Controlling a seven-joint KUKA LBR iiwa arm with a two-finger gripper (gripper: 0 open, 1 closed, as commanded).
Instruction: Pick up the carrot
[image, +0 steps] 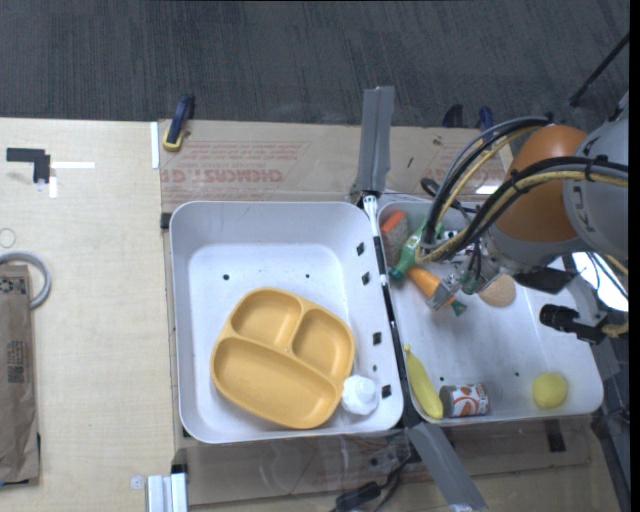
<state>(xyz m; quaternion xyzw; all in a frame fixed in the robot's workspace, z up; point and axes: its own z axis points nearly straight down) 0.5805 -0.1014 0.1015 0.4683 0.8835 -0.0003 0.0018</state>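
From the camera above the desk (90, 300) we see the arm (545, 200) reaching in from the right, its pincer (447, 296) lowered into the upper left part of the right bin (520, 340). The carrot (426, 281) lies right at the pincer's tips, touching them on the left side, its green top (408, 255) pointing up and away; we cannot tell whether the pincer is open, closed, or gripping the carrot. Just right of the pincer sits a tan rounded thing (497, 291). Below the pincer, near the bin's lower edge, lie a banana (423, 384) and a small can (464, 400), with a lemon (549, 390) further right. Well to the pincer's left, the left bin (200, 260) holds a yellow divided plate (283, 357) with a white ball (360, 395) touching its lower right edge.
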